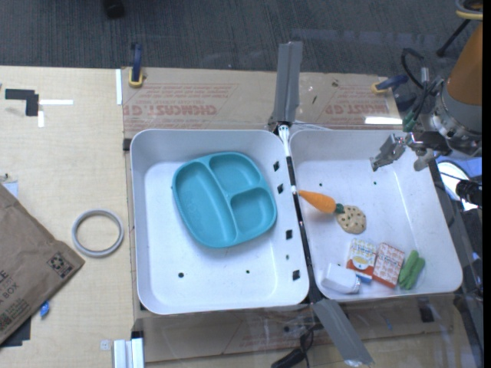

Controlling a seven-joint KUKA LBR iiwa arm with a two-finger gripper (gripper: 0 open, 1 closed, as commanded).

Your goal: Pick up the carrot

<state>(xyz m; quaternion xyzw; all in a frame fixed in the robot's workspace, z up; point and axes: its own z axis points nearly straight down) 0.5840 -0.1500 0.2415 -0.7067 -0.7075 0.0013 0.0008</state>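
The carrot (317, 201) lies in the right bin (430, 286), close to its left wall, with the orange body pointing up-left and the green tip at its lower right. That tip sits just beside a cookie (352, 219), and the two seem to touch. Lower in the same bin are a small white block (341, 278), a red and white carton (361, 257), a red packet (389, 264) just beside the carton, and a green pod (411, 270) against the packet's right edge. The gripper (403, 153) hangs over the upper right part of that bin, well apart from the carrot; its two fingers (383, 156) stand spread with nothing between them. The arm (465, 90) comes in from the right, its orange band near the top corner. The left bin (142, 205) holds a blue divided plate (224, 198) with three compartments, lying tilted across the middle. On the bench left of the bins rest a tape ring (98, 231) and a brown cardboard box (31, 271) at the lower left edge
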